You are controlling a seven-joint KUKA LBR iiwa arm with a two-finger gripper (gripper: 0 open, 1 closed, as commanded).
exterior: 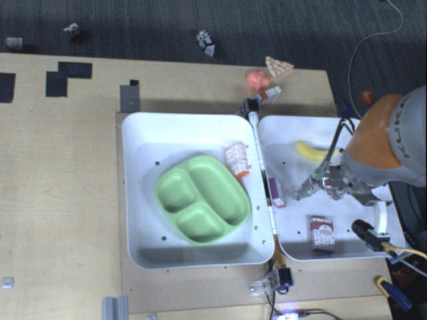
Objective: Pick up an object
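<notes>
My gripper (pixel 311 187) hangs low over the middle of the right bin (pixel 292 235), reaching in from the right. A yellow banana (pixel 309 152) lies just behind it, partly crossed by the arm's cable. In front of the gripper, a little to its right, a small red and white box (pixel 322 233) rests on the bin floor. A pink and purple packet (pixel 275 194) lies to the gripper's left against the bin's left wall. Nothing shows in the gripper's grasp.
The left bin (pixel 140 145) holds a green divided plate (pixel 203 199) and a white and red packet (pixel 237 160) near its right wall. Behind the bins lie a pink lump (pixel 257 80), a pizza-slice toy (pixel 279 66) and a small tube (pixel 268 95).
</notes>
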